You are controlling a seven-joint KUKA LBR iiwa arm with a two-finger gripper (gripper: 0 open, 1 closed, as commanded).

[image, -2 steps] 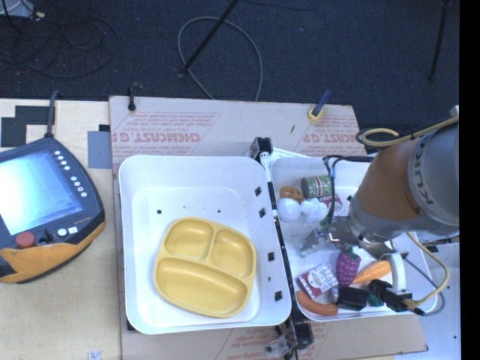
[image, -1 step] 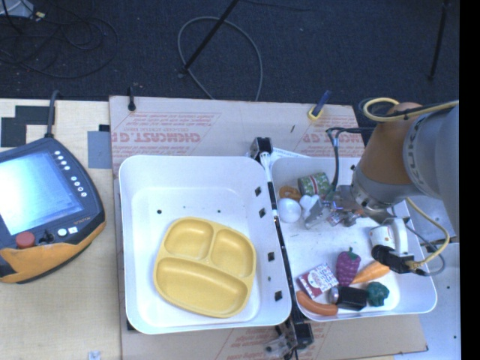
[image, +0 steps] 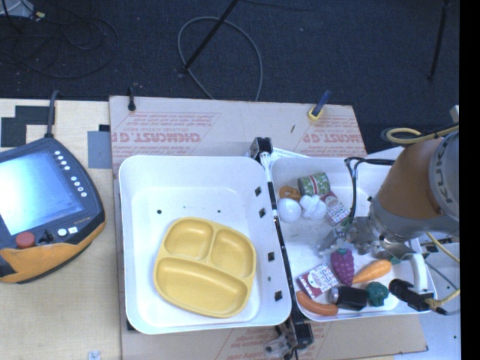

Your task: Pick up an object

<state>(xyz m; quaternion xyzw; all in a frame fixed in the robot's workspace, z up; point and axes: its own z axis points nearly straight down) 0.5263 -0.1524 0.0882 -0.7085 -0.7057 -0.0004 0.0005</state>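
Camera view, nearest edge first: the right bin [image: 352,312] keeps its clutter along the front wall, where a hot dog [image: 316,305], a black piece [image: 351,297], a green toy [image: 378,293], a red-and-white packet [image: 322,278], a purple berry [image: 343,265] and a carrot [image: 372,271] lie crowded and touching. That crowding probably makes a clean two-finger grab awkward. Just behind the berry, the gripper [image: 346,236] sits low over the bin floor, the arm [image: 414,186] reaching in from the right. How far its claw is spread I cannot tell, and no object shows between its tips. The berry lies closest, so it seems the likeliest pick. Farther back, a white ball [image: 289,210], an orange bit [image: 289,193] and a green can [image: 313,184] rest near the divider. In the left bin [image: 146,172] lies a yellow tray [image: 205,265]. A pendant [image: 43,205] rests off to the left.
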